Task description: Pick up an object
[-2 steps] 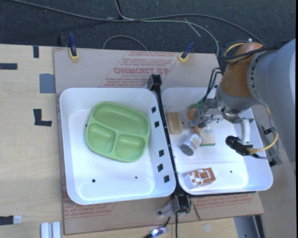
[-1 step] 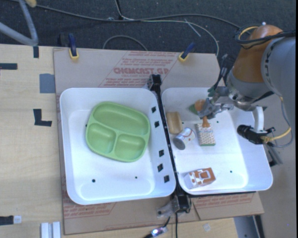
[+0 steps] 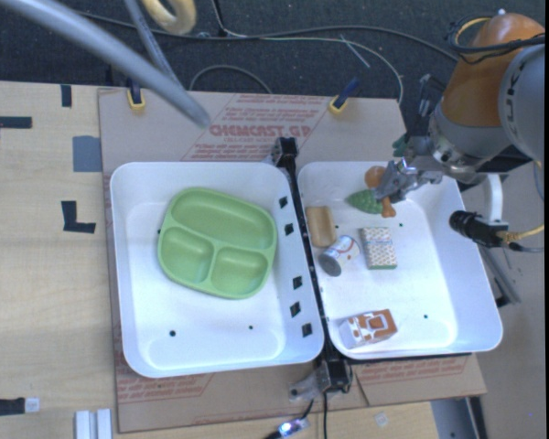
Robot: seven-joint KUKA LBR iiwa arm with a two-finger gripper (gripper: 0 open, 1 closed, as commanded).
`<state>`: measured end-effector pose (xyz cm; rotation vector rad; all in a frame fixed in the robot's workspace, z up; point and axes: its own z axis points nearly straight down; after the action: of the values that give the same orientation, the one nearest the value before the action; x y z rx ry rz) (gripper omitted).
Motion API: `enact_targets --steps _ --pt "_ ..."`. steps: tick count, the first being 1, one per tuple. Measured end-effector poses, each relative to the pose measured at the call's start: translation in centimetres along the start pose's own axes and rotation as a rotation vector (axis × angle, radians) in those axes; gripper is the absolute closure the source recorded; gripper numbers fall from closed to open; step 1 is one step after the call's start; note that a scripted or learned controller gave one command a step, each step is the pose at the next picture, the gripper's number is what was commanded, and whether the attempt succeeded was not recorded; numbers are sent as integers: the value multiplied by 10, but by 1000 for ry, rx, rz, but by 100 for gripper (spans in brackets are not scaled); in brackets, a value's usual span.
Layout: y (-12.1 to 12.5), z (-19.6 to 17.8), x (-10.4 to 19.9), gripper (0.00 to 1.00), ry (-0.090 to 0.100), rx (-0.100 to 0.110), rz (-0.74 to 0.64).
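Gripper (image 3: 391,188) hung over green toy (image 3: 370,200) at right bin's (image 3: 457,286) twelve o'clock, positioned for picking; jaw state indeterminable.

1. My arm (image 3: 522,80) is mostly grey, chunky and rounded at the joints, pretty smooth casing.
2. There's a fat orange band (image 3: 494,39) above my wrist, glossy, kinda dome-shaped from this angle.
3. A couple of thin cables, dark and yellowish, loop over the top of that orange part.
4. Down at the wrist it turns into silvery-grey metal bits, more angular and cluttered.
5. My gripper (image 3: 391,190) is small, grey and metallic, too blurry to make out screws or markings.
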<state>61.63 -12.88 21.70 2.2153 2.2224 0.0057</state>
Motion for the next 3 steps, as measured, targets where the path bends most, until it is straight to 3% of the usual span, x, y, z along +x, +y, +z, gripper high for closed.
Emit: enact_targets --steps 1,3 --pt "2 -64 0 100 -1 -1 1" --pt "-46 -42 91 100 1 9 -1"
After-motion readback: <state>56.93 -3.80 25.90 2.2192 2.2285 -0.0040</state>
